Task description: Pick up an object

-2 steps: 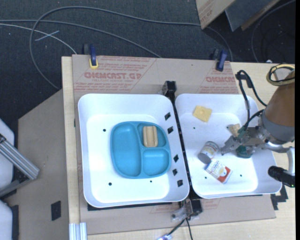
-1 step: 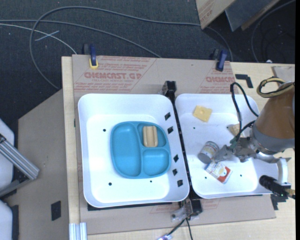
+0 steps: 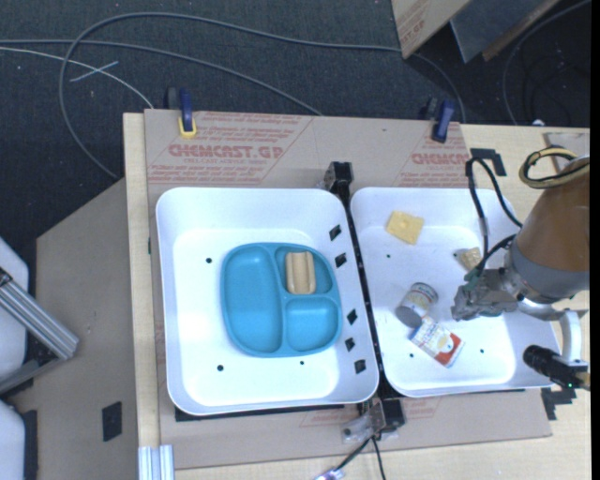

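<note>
Right of the small can (image 3: pixel 417 302) in the right bin (image 3: pixel 497 375), the hand (image 3: pixel 476 302) hovers low (finger state cannot be told); a red-white packet (image 3: pixel 439 342) lies below the can.

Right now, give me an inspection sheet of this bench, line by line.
Surface: two shallow white bins side by side, left bin and right bin, on a board printed with red lettering.
Job's things: blue divided tray in the left bin, tan block in its upper right compartment; yellow piece, small tin can, red-and-white packet, small beige piece in the right bin.
Clutter: nothing seen.
Grippers: gripper low over the right bin, beside the can.
Cables: black cable at the arm; grey cables on the floor.
Surroundings: dark carpet, cardboard box.
</note>
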Robot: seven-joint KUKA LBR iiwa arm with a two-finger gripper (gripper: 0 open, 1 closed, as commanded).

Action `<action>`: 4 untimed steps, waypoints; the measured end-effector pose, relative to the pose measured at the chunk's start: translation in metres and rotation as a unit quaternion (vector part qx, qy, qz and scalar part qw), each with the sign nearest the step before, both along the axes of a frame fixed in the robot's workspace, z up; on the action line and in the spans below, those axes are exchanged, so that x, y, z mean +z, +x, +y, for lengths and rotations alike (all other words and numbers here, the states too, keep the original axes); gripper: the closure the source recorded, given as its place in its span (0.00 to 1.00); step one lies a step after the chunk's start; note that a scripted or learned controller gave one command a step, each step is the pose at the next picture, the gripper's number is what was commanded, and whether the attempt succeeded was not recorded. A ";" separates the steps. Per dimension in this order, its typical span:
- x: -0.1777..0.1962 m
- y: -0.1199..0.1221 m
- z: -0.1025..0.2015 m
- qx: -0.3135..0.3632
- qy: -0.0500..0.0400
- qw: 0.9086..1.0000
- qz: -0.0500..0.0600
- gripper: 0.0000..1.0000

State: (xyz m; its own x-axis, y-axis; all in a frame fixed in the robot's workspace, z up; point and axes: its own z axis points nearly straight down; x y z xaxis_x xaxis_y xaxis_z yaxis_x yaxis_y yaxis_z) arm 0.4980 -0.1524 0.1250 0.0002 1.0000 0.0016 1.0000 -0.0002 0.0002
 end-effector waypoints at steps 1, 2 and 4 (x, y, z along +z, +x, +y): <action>0.050 -0.008 0.005 0.001 -0.001 1.000 -0.001 1.00; 0.114 -0.005 0.004 0.001 -0.002 1.000 -0.004 1.00; 0.158 -0.003 0.049 0.003 0.000 1.000 0.001 1.00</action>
